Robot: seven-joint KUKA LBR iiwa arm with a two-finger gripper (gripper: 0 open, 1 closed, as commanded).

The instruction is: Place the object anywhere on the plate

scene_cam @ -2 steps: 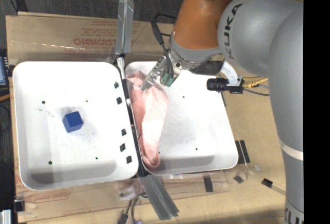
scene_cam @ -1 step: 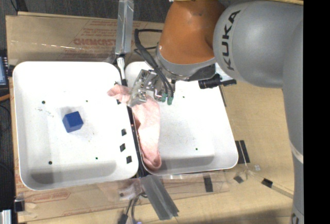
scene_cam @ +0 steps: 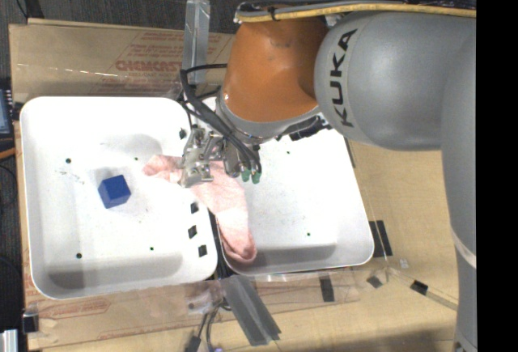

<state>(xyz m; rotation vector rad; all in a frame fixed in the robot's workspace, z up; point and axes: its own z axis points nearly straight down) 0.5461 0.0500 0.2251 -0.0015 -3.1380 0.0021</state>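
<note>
Pink cloth (scene_cam: 222, 205) lay draped across the wall between the two bins at frame centre, under the claw (scene_cam: 217, 164); whether the claw gripped it was unclear. Blue cube (scene_cam: 114, 190) sat in the left bin (scene_cam: 48, 140).

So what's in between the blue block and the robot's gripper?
In the camera view, the pink cloth lies there. One end reaches into the left bin toward the blue block; the rest drapes over the bins' shared rim below the gripper. Bare white floor fills the remaining gap.
</note>
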